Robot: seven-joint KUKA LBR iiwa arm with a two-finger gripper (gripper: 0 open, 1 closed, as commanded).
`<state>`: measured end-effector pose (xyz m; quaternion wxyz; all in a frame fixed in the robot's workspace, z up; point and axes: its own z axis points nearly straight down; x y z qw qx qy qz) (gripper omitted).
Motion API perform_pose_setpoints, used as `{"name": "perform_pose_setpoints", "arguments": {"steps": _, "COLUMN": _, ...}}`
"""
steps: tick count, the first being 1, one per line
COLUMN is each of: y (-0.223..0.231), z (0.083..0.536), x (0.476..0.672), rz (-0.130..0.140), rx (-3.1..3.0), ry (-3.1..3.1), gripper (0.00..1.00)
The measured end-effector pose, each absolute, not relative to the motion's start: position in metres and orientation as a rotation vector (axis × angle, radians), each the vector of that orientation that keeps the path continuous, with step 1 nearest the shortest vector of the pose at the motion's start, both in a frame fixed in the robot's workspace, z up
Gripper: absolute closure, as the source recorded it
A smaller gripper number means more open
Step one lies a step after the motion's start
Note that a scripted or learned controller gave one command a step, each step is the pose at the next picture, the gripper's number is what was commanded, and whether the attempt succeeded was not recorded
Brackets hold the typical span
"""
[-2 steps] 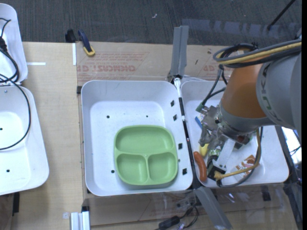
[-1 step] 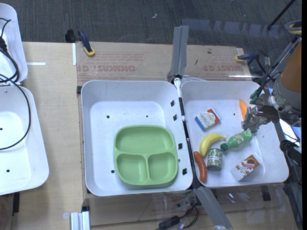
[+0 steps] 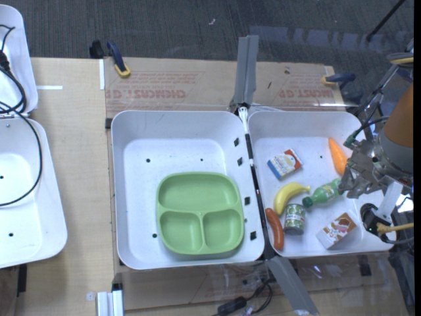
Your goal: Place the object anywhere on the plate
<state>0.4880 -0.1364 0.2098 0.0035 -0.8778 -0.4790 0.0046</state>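
One pincer (image 3: 347,184) | opening: cannot tell | over green bottle (image 3: 322,194) | right bin (image 3: 299,131)

The desk (image 3: 72,176) is light wood. A flat brown cardboard sheet (image 3: 177,87) with red letters lies along its far edge. A blue and yellow clamp (image 3: 117,59) grips that far edge, and another clamp (image 3: 337,79) sits near the far right corner. Behind the desk the floor (image 3: 164,12) is dark grey carpet. Black cables (image 3: 16,91) curl at the left edge.

Fixed above the table (image 3: 72,84), looking down at a slant on both bins, moderately far
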Motion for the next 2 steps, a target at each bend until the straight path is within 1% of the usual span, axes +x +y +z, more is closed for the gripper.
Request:
{"name": "perform_pose_setpoints", "arguments": {"steps": 1, "y": -0.0473, "z": 0.2444, "x": 0.481, "rz": 0.012, "rx": -2.63, "ry": -1.712, "gripper": 1.0}}
{"name": "perform_pose_setpoints", "arguments": {"steps": 2, "y": -0.0445, "z": 0.2483, "x": 0.4789, "rz": 0.012, "rx": -2.632, "ry": -1.71, "gripper": 1.0}}
